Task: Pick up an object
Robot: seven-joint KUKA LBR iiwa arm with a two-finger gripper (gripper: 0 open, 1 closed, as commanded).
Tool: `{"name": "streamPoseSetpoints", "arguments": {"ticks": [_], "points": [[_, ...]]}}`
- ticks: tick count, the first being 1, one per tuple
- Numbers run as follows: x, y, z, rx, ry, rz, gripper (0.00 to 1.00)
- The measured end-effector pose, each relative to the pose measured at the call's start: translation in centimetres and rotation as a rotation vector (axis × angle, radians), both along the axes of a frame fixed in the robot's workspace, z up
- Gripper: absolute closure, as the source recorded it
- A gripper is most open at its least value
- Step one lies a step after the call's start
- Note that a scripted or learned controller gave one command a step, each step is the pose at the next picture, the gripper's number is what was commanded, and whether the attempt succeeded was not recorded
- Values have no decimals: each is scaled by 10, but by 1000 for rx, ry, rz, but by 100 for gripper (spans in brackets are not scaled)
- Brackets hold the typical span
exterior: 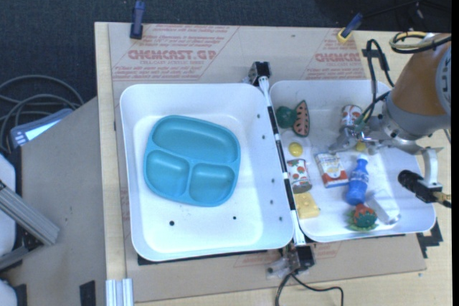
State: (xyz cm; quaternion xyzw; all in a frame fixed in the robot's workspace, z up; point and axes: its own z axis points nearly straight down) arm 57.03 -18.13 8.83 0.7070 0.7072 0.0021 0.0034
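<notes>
the left bin (136, 154) holds a blue tray (191, 160). in the right bin (315, 229), the blue bottle (357, 181) lies at about 7 o'clock from the claw (353, 136); it looks light, hard and a bit slippery, so grab its middle. i cannot tell how the claw stands.

Two shallow white bins (143, 175) (409, 226) sitting side by side; one blue compartment tray (192, 160); one blue plastic bottle (358, 181); one watermelon slice toy (301, 118); two small printed packets (297, 172) (331, 170).
</notes>
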Motion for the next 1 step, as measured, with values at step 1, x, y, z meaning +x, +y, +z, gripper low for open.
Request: {"name": "streamPoseSetpoints", "arguments": {"ticks": [1], "points": [[51,-2,0,-1,-1,0,0]]}}
